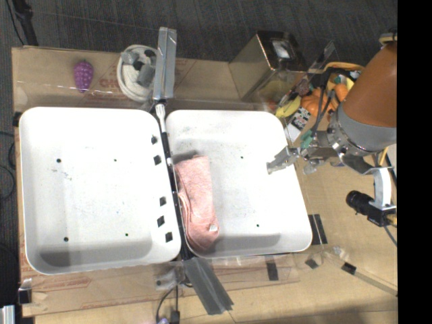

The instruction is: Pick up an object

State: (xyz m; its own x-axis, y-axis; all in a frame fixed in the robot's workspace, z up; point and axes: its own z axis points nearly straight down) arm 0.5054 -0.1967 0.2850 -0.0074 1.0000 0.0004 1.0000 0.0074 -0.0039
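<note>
One item worth picking, as I read the bench: a pink cloth (195,201), folded lengthwise, lying in the right bin (270,123) hard against the divider between the two bins. I log everything else relative to that cloth.

- Left bin (88,123): just left of the cloth, across the divider.
- Gripper (278,163): well to the right of the cloth and a little above it in the view, hanging over the right bin's far edge. Whether it stands open or closed I cannot tell at this slant; nothing lies between it and the bin floor that I can see, so I count it as carrying nothing.
- Arm (370,100): further right again, off the bin.
- Purple toy (83,75) and white roll (137,71): on the bench beyond the bins, well up and left of the cloth.
- Clutter box (270,63): up and right of the cloth, outside the bin.

My judgement: pressed to the wall, the cloth leaves room for a finger on its right side alone, so I'd approach from there.
</note>
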